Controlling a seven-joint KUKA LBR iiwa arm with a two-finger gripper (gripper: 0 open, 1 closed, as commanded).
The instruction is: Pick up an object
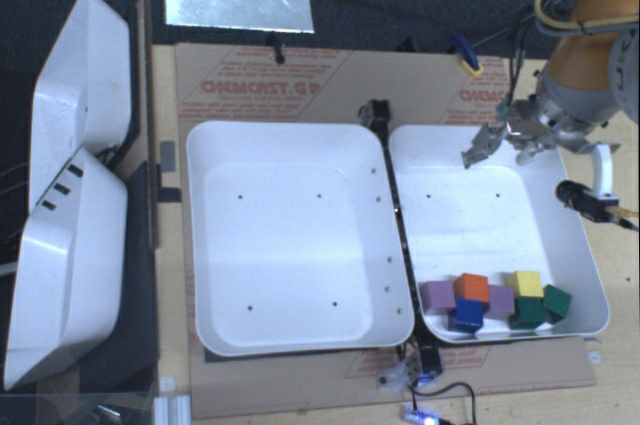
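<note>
1. The arm (590,43) comes in from the right and is cut off by the frame's edge, so only its orange band, grey wrist and the cables looped over it can be seen.
2. The tool (478,153) hangs over the far right part of the right bin (500,213), slanting down and to the left from the wrist. It is small and grey against the white, and I cannot tell whether it is released or clenched. Nothing can be made out in it.
3. The blocks lie crowded in the near corner of the right bin, well apart from the tool: a purple block (437,296), an orange block (472,288), a blue block (466,315), a yellow block (527,284) and two green blocks (540,306).
4. They touch and partly cover one another, so their full shapes are hard to read. A paler purple piece between the orange and green ones is mostly hidden.
5. The left bin (290,233) sits just beside the right one on the table (330,78), the two rims meeting along a dark strip.
</note>
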